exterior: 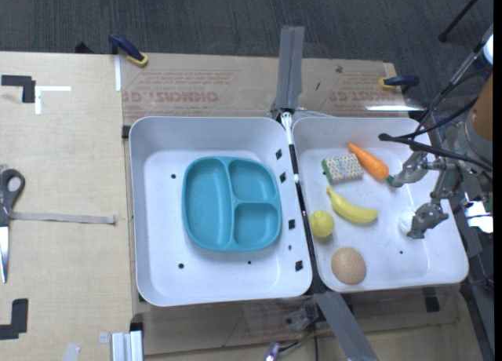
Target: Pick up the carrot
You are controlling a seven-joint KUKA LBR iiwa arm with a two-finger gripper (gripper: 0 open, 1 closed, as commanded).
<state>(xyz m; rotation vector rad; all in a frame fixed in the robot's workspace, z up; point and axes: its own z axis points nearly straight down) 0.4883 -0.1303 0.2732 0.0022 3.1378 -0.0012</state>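
An orange carrot (369, 161) lies slanted in the upper middle of the right bin (439, 269), touching a speckled sponge-like block (343, 168) on its left. My gripper (409, 202) hangs over the right side of that bin, just to the right of and below the carrot. Its two fingers stand open and spread apart, one tip near the carrot's right end and the other lower. Nothing is between the fingers.
A yellow banana (352, 207), a lemon (321, 224) and a tan egg-shaped thing (348, 265) lie in the right bin below the carrot. The left bin (149, 195) holds a blue divided plate (232, 203). Scissors (6, 218) lie on the bench at far left.
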